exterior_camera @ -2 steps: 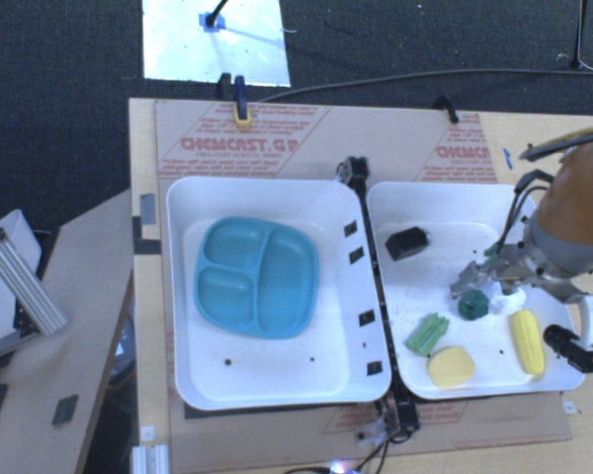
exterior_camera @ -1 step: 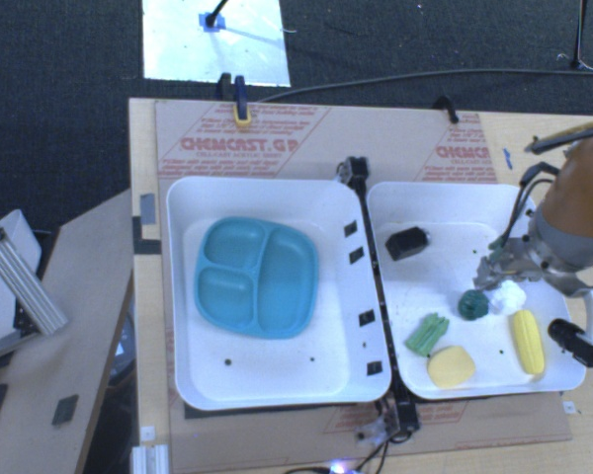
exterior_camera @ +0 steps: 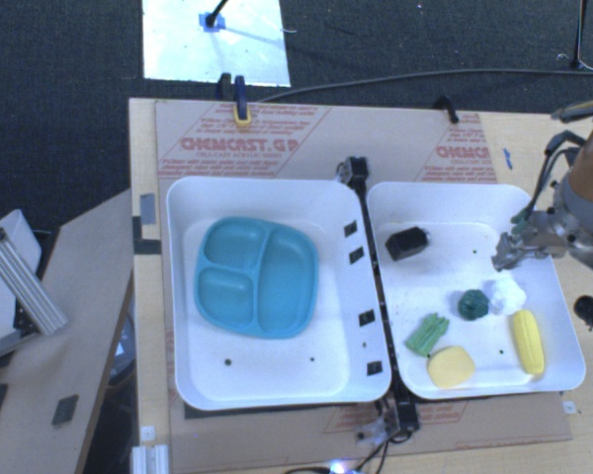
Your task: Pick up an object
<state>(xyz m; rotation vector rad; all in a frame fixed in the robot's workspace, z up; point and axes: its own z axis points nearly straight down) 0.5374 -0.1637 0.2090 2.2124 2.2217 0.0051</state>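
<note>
The right bin (exterior_camera: pixel 445 215) holds several small objects: a black block (exterior_camera: pixel 406 242), a dark green ball (exterior_camera: pixel 473 305), a white crumpled piece (exterior_camera: pixel 506 292), a yellow corn cob (exterior_camera: pixel 528 342), a yellow lemon-like lump (exterior_camera: pixel 451 366) and a light green piece (exterior_camera: pixel 428 333). My gripper (exterior_camera: pixel 508 255) hangs over the right side of this bin, just above the white piece and the green ball. Nothing shows between its fingertips.
The left bin (exterior_camera: pixel 267 200) holds a blue sectioned plate (exterior_camera: pixel 256 276). A black divider with clips (exterior_camera: pixel 366 265) runs between the bins. A cable crosses the bench behind them. A metal rail (exterior_camera: pixel 15 275) lies at the far left.
</note>
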